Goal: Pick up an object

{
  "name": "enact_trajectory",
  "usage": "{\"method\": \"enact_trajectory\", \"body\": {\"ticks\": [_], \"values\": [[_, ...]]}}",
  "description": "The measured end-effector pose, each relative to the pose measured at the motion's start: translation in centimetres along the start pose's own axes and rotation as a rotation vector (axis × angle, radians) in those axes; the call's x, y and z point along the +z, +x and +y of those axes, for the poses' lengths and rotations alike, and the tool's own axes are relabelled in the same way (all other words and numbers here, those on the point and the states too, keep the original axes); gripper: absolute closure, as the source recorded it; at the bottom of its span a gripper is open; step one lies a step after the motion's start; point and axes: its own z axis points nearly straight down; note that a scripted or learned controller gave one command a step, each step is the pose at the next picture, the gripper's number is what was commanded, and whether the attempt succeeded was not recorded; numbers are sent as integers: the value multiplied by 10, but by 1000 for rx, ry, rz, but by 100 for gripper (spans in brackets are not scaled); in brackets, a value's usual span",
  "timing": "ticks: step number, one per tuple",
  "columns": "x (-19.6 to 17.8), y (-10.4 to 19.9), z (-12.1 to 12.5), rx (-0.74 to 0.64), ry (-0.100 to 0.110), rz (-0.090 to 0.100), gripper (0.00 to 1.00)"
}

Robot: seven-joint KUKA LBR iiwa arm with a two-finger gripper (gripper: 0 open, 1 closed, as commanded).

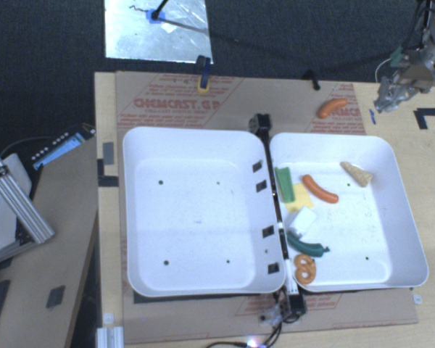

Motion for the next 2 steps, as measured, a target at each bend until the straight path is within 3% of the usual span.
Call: {"method": "enact_trajectory", "body": {"ticks": [1, 2], "values": [[-19, -43, 1, -6, 1, 3, 100], [-95, -41, 1, -11, 2, 4, 100]]}}
